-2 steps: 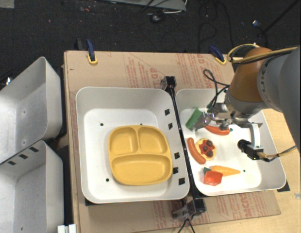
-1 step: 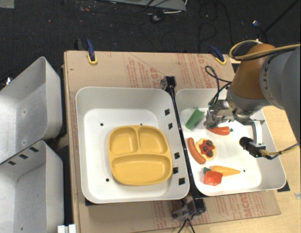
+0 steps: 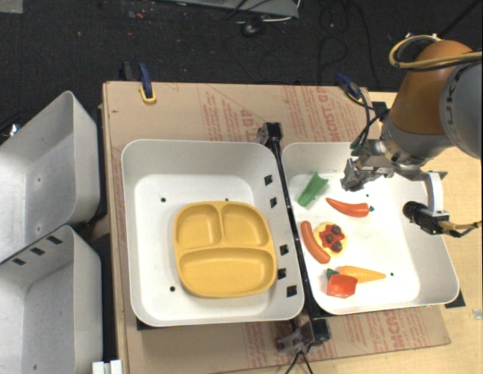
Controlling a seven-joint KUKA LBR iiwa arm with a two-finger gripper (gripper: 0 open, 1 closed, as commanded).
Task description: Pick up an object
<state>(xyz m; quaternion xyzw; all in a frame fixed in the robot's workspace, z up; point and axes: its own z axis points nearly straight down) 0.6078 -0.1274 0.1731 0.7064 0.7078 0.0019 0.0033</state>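
On the desk [image 3: 195,107], two white bins side by side. In the left bin [image 3: 148,209], a yellow tray [image 3: 224,249] with three compartments, lying flat near the middle. In the right bin [image 3: 428,283], a cluster of toy foods toward its left half: a green piece [image 3: 312,189] tilted near the upper left, just right of the divider; below it a sausage [image 3: 312,242] lying at a slant along the left side; touching or just beside the sausage, a small pizza slice [image 3: 332,238] with dark toppings; above that, a red chili [image 3: 348,206] lying nearly level; lower down, a red pepper [image 3: 342,286] with a carrot [image 3: 361,273] just above and to its right, the two touching or nearly so. Over the upper part of the right bin, the gripper [image 3: 356,178], hanging just above and right of the green piece and above the chili, nothing visibly between its fingers; how far open, cannot tell. Further right, the grey arm [image 3: 436,92] with its orange band, reaching in from the right
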